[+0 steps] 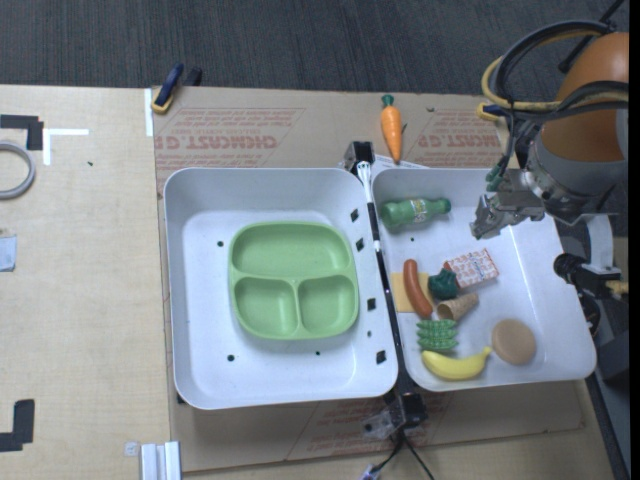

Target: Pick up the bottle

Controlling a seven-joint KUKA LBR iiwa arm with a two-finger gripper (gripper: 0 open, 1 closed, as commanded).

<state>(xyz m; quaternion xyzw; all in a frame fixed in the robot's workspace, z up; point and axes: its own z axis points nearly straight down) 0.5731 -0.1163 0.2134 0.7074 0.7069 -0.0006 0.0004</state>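
The green bottle lay on its side, unobstructed, hot dog below, pincer to its right, grip state unclear.

Arm: one, grey with an orange band above the wrist, entering from the right edge of the scene and bent down toward the far right part of the bench, dark cables looping over its upper segment. Gripper: two-finger type, grey metal, carried at the arm's left end and pointing down and leftward, nothing visible between its tips. Finger spread cannot be made out from this angle.
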